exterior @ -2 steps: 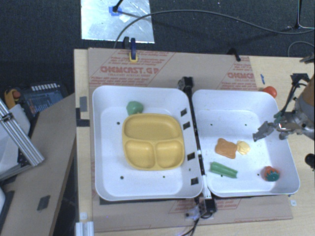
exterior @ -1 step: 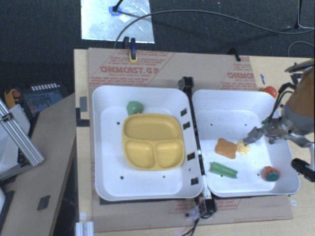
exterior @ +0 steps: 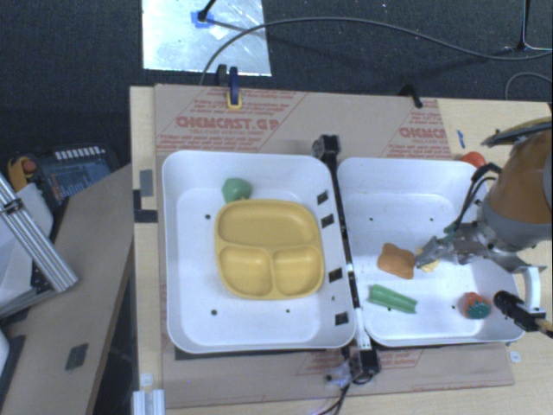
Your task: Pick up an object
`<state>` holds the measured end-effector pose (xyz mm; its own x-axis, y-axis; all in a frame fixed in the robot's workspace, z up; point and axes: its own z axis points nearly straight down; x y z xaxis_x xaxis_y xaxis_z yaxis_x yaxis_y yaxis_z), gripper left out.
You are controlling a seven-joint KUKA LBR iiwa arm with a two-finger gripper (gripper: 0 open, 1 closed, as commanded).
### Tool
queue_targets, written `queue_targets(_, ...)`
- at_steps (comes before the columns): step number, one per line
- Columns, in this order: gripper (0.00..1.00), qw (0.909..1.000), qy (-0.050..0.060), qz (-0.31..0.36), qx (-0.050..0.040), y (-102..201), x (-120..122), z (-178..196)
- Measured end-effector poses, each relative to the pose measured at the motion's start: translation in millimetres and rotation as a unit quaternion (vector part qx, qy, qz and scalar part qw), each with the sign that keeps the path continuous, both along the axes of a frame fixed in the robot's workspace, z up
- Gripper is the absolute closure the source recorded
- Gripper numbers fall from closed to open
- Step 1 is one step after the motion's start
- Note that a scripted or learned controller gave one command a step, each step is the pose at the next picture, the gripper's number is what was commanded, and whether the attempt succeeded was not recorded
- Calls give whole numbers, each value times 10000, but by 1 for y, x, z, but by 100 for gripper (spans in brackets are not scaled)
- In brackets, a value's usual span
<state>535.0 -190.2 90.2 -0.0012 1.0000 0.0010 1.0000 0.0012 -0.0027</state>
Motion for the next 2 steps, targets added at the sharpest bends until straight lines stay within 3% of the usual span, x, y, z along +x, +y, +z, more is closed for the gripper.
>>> queue_targets(1, 100, 10000, -33, 0, -15, -1, 2, 14)
queue_targets(2, 100, 10000, -49, -9, -20, -9, -1, 74)
